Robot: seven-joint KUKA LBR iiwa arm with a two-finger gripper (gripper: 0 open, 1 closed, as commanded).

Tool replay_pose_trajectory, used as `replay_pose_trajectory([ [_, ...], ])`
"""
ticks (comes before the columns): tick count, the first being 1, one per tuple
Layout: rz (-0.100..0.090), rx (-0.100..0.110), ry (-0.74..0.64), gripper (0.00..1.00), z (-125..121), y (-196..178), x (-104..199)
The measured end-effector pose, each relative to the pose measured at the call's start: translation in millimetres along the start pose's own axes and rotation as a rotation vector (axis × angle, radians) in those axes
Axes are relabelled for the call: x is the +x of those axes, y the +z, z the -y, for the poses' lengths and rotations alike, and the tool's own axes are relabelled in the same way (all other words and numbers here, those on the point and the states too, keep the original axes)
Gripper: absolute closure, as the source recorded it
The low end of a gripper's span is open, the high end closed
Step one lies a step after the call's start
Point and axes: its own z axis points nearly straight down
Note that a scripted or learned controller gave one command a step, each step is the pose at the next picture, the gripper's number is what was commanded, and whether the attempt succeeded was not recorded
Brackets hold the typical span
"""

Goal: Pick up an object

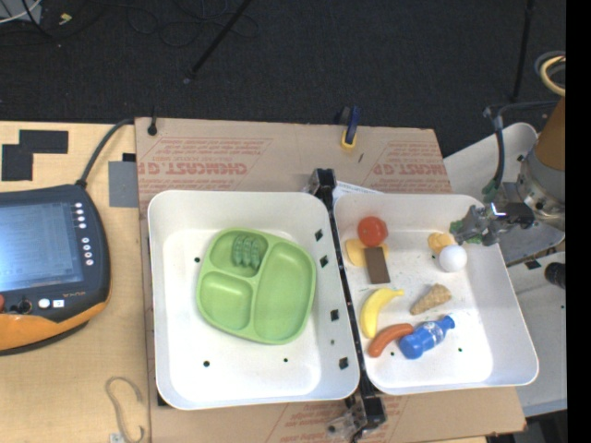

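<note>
The gripper (473,225) hung at the far right rim of the right bin (517,340), its dark fingers too small and cluttered against the wrist hardware for me to tell how they stood. Nothing showed between them.

Nearest to it lay a white ball (452,258), just below and slightly left of the tool, close against the bin's right wall, with a small yellow piece (440,241) touching its upper left side. From where I stood, that ball looked the likeliest target: a short drop down and a touch inward would have put the tool over it. Being round, it had no long axis and pointed nowhere, so wrist angle would hardly have mattered; the crowding yellow piece and the nearby wall seemed the real trouble.

The other things lay farther left and lower. The ice-cream cone (430,298) lay slantwise, tip toward lower left. The blue bottle (426,336) ran lower left to upper right, cap up right. The banana (376,308) curved from lower left up to the right, beside the brown block (376,265) and red ball (372,231).
</note>
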Motion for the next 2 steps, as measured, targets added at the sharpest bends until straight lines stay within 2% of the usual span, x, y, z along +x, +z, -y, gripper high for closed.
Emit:
replay_pose_trajectory([
  [1, -0.001, 0.003, -0.001, 1.00, -14.1, 5.2, 40.8],
  [2, -0.001, 0.003, -0.003, 1.00, -23.5, 2.1, 101.6],
])
